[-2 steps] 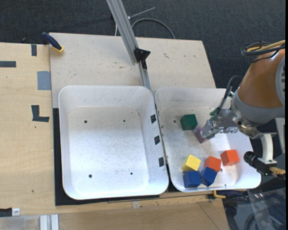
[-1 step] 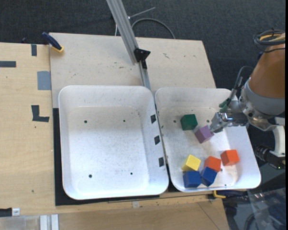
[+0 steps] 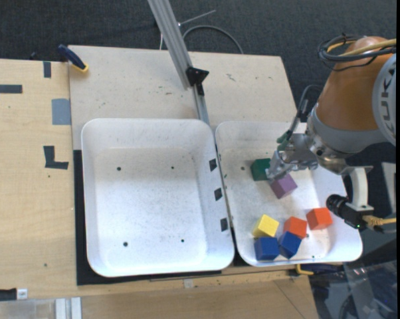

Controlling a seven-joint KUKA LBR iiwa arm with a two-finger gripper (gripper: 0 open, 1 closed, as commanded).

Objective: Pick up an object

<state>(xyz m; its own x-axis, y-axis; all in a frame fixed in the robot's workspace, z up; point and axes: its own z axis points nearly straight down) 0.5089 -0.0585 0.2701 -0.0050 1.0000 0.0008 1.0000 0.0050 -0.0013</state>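
At the far left the wooden table [image 3: 27,178] shows grey and black tape marks, and a blue-and-yellow clamp [image 3: 74,58] lies near its back edge. Next comes the left bin [image 3: 94,145], white and speckled, with a few dark dots on its floor. A metal pole [image 3: 170,32] slants down from the top of the view to the gap between the two bins, ending in a black bracket [image 3: 197,76].

The right bin [image 3: 230,138] sits just beside the left one, rims touching. In its middle lies a green block [image 3: 258,170], and touching it on the right is a purple block [image 3: 284,186], tilted. The gripper [image 3: 277,170] hangs low right above these two, at the seam between them; whether the fingers are open or closed, or have hold of either block, I cannot tell from this angle.

Toward the front of the right bin sits a cluster: a yellow block [image 3: 267,226], below it a blue block [image 3: 266,248], beside that a second blue block [image 3: 290,244], and an orange block [image 3: 295,226] above that one. A further orange block [image 3: 319,218] lies slightly apart to the right, near the rim.

The arm [image 3: 353,105], orange-banded, reaches in from the right, with black cables looped over its top.
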